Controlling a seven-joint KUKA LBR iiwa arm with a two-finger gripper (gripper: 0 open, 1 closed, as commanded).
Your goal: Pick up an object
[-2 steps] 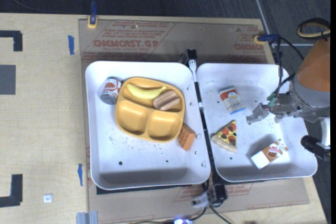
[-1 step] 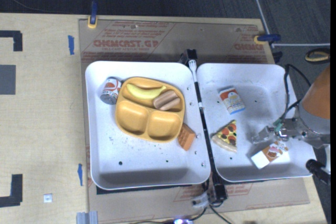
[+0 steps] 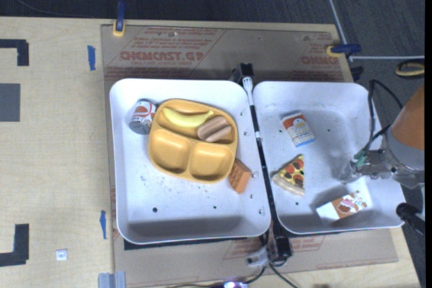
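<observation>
My gripper (image 3: 359,166) hangs over the right side of the right bin (image 3: 324,98), with the arm entering from the right edge. A white and red packet (image 3: 344,206) lies just below it near the bin's front right corner. To the gripper's left lies a toy pizza slice (image 3: 291,174). A small white and orange carton (image 3: 297,129) rests farther back. I see nothing held in the gripper.
The left bin (image 3: 135,199) holds a yellow divided plate (image 3: 192,148) with a banana (image 3: 182,117) and a hot dog (image 3: 214,129). A small can (image 3: 141,117) lies left of the plate, and an orange-brown block (image 3: 239,177) sits at its lower right.
</observation>
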